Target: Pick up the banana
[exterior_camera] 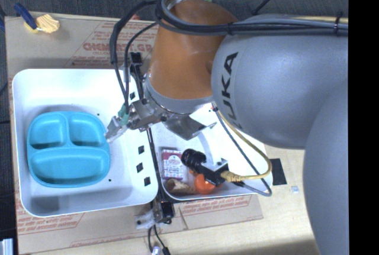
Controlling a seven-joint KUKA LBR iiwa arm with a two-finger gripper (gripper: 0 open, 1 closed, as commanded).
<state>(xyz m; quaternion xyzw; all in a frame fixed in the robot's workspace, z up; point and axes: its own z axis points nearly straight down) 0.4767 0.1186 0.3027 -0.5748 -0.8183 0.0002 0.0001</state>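
My gripper (116, 127) hangs low over the right part of the left bin (65, 77), just beside the right rim of a blue divided plate (68, 147). I make out nothing held in it. The orange wrist and grey arm cover most of the right bin (204, 194), so only its near corner is visible.
In the visible corner of the right bin lie a maroon snack packet (172, 163), an orange-red piece (205, 184) and a brown piece (178, 187). A small yellow and blue thing (42, 22) lies on the cardboard beyond the left bin.
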